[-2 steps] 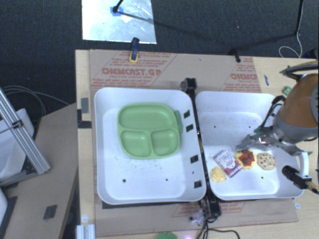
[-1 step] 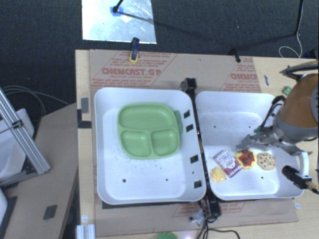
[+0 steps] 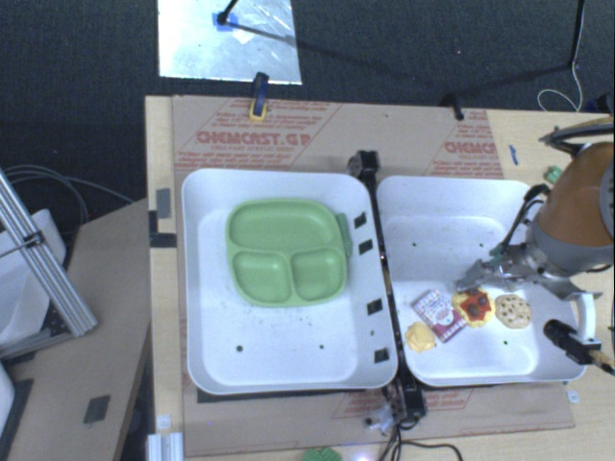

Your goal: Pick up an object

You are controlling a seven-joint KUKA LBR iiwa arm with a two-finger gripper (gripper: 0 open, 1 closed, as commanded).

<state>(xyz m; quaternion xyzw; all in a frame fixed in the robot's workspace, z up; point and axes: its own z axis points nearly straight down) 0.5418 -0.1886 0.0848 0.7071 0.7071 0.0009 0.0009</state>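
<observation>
1. The gripper (image 3: 480, 277) hangs low over the right bin (image 3: 452, 209), at the end of the grey arm (image 3: 577, 209) with its orange band, which comes in from the right of the view.
2. Whether the jaws stand apart or together cannot be told: the metal tips blur into the bin floor, and nothing can be seen clamped between them.
3. Just below the jaws, nearly touching their tips, lies a red and yellow toy (image 3: 473, 306), the closest thing to them.
4. Below and to the right of the jaws, just beside the red toy, sits a round cookie (image 3: 513, 311) with dark spots.
5. Below and to the left of the jaws lies a small white and maroon packet (image 3: 437, 313), tilted, touching the red toy's left side.
6. Further down-left from the jaws, against the packet's lower corner, is a small yellow piece (image 3: 419, 336).
7. Well apart to the left of the jaws, in the left bin (image 3: 207, 257), rests a green divided tray (image 3: 286, 252) with 3 compartments.
</observation>
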